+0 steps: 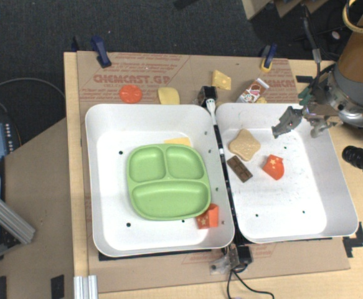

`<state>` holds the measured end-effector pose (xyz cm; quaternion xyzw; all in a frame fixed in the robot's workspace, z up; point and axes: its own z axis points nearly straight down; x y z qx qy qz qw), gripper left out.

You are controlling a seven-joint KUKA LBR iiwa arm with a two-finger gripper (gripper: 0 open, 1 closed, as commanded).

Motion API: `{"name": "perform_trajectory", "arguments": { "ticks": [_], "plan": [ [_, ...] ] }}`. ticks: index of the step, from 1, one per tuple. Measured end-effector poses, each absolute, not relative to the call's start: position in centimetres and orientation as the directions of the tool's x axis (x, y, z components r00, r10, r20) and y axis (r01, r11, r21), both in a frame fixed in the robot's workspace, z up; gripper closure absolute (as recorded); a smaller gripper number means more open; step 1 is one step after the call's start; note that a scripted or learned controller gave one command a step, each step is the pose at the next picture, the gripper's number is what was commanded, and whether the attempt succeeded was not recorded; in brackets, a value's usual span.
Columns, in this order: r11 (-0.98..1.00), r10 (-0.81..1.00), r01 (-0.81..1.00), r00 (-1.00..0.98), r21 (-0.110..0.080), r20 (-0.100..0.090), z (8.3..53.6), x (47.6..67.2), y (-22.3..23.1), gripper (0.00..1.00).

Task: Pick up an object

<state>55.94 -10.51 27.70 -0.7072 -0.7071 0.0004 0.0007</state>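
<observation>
Setting: a robotics lab test cell. Evidence: cardboard sheet (pixel 169 73) fixed to the table (pixel 362 173) by blue clamps (pixel 100 50) along the upper edge; two white bins (pixel 100 185) side by side at centre; loose cables (pixel 243 285) at the bottom; aluminium framing (pixel 7 220) at lower left; dark carpet floor (pixel 44 17) across the top; a robot arm (pixel 355 73) mounted at the right edge.

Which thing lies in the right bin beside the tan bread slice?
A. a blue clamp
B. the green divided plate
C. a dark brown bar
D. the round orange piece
C: the dark brown bar lies just below the tan bread slice inside the right bin, with a red piece nearby.
</observation>
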Motion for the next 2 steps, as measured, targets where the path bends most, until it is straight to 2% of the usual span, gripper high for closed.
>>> {"name": "perform_trajectory", "arguments": {
  "ticks": [1, 2],
  "plan": [
    [-0.003, 1.000, 1.000, 0.003, -0.009, 0.001, 18.9, 57.8, -13.4, 0.00],
    [-0.004, 1.000, 1.000, 0.004, -0.009, 0.002, 7.8, 56.1, -15.7, 0.00]
  ]
}}
